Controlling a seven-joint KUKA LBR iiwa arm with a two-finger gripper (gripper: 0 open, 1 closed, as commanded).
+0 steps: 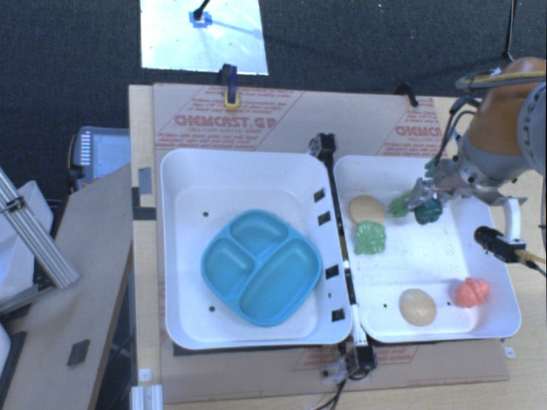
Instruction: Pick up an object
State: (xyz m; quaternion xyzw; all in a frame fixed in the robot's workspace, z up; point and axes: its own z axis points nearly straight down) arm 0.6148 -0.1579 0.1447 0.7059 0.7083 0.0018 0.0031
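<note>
Hand (425, 196) sits low in right bin (496, 314), upper area; can't tell its state. Dark teal obj (428, 213) touching it, green piece (399, 204) just beside. Tan obj (367, 207), green toy (370, 237) near. Blue tray (261, 266) in left bin (184, 229).

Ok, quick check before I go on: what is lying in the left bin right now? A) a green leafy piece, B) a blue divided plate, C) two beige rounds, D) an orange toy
B: the blue divided plate lies alone in the left bin, while the green, beige and orange pieces are all in the right bin.
</note>
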